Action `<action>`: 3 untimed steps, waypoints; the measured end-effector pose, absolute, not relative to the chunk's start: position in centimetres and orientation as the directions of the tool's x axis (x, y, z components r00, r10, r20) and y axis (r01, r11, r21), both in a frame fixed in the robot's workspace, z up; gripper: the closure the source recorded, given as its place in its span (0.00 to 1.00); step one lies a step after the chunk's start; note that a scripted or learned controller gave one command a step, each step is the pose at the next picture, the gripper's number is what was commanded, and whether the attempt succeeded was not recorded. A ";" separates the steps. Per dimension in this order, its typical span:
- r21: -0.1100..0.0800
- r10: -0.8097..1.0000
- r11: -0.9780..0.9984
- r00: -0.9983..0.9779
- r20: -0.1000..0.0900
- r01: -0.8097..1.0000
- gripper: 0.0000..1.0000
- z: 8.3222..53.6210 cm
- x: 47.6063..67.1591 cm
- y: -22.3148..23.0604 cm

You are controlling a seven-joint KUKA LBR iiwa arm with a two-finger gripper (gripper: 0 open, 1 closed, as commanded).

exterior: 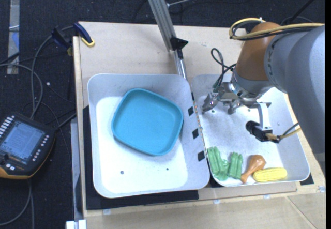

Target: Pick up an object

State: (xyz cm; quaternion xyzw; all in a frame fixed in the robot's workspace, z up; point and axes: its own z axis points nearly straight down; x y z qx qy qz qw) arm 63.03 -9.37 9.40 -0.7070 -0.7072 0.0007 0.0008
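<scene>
The right bin (289,119) holds several toy foods along its near edge: a green vegetable (217,162), a second green piece (236,165), an orange-brown drumstick (253,165) and a yellow corn cob (269,174). My gripper (220,105) hangs over the far left part of this bin, well away from the foods. Its two metal fingers stand apart with nothing between them. A blue square plate (147,121) lies in the left bin (103,171).
A slanted metal pole (161,8) rises behind the bins, ending near the divider between them. The grey arm with its orange band (258,52) covers the far right of the right bin. A teach pendant (23,142) lies on the floor to the left.
</scene>
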 end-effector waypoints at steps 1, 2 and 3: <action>0.000 1.000 0.000 0.000 0.000 1.000 1.00 10.6 63.1 -9.4; 0.004 1.000 0.000 0.000 -0.001 1.000 1.00 14.9 63.1 -9.9; 0.004 1.000 0.000 0.000 0.000 1.000 1.00 19.2 63.4 -9.6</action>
